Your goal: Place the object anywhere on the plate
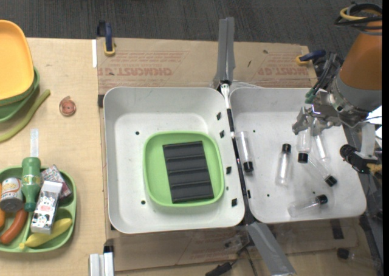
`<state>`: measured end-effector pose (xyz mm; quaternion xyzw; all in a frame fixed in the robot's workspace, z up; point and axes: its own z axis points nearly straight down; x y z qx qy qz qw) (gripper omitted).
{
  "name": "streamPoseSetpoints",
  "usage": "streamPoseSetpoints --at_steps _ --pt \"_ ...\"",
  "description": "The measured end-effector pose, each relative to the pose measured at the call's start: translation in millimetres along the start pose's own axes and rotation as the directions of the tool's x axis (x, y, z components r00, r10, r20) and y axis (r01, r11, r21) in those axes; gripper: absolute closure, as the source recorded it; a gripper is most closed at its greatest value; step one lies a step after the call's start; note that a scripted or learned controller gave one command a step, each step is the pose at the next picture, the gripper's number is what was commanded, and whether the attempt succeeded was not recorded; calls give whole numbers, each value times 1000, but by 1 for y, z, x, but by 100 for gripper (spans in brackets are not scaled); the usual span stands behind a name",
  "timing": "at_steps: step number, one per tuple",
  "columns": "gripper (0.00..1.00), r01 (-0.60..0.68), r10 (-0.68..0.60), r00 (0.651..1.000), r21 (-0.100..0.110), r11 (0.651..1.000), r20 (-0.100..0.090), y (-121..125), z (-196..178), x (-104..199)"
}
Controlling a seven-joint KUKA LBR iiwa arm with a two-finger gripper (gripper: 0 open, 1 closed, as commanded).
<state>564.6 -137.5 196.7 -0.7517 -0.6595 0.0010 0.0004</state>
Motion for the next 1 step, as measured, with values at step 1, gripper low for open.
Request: streamPoseSetpoints --at_steps 1 --pt "0 0 0 1000 0 1000 0 0 0 0"
